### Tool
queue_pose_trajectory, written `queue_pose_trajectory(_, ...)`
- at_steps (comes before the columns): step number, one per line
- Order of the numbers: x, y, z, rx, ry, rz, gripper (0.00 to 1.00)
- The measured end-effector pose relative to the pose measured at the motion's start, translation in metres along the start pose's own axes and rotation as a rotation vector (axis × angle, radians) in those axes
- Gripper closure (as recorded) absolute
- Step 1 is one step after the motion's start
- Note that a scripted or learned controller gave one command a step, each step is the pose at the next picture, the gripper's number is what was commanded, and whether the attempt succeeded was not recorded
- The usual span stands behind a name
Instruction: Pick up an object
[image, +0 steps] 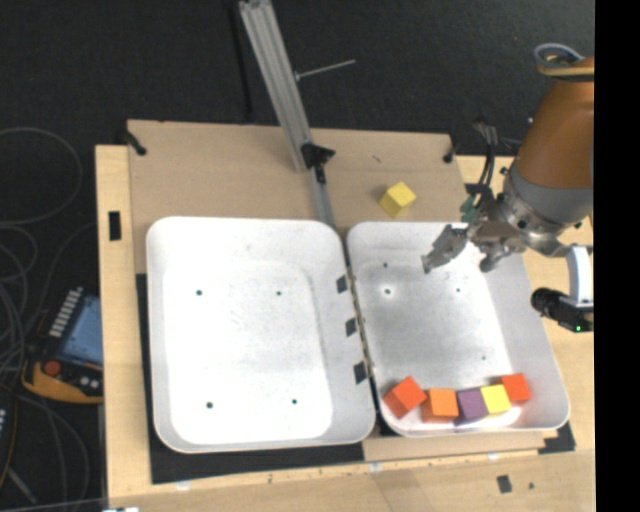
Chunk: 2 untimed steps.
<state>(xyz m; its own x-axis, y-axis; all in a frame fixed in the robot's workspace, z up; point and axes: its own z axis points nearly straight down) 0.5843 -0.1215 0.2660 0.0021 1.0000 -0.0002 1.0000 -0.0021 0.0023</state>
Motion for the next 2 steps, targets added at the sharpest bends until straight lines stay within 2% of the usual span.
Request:
queue_pose_trajectory(1,-0.08,-0.076,0.087,0.011,-0.002,0.007,0.0)
queue_pose_trajectory(2,-0.047,-0.092,0.169,0.003,0.0,0.0,0.0)
